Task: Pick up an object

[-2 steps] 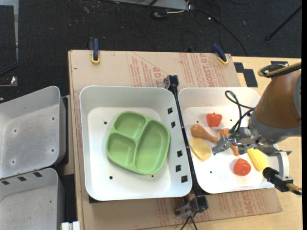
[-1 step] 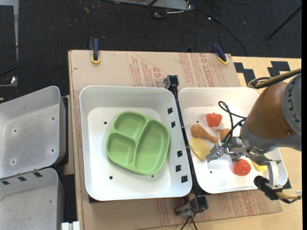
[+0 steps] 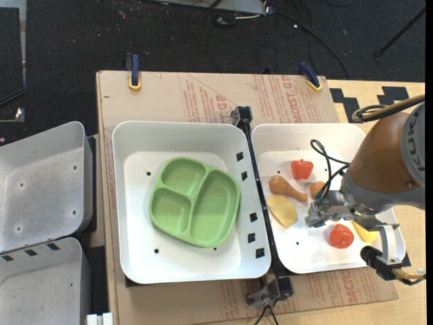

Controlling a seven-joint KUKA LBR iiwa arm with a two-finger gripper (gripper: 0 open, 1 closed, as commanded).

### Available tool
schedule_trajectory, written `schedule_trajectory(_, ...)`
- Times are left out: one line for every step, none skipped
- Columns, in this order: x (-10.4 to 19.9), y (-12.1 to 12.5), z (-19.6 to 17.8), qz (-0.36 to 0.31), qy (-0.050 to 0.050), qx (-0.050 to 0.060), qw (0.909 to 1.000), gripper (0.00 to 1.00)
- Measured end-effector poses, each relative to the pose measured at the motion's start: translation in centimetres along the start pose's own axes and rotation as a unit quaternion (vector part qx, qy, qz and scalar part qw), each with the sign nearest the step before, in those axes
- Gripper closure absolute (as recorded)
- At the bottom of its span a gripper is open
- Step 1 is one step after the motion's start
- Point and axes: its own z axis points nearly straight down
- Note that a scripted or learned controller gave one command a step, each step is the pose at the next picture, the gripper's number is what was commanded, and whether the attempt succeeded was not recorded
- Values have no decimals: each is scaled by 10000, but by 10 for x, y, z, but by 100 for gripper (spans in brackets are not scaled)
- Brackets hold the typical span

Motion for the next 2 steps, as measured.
schedule_trajectory(3, 5, -59, -35, -18, -57, 10000, 100)
schedule_trajectory(-5, 10, -115, -33, -23, -55, 10000, 100)
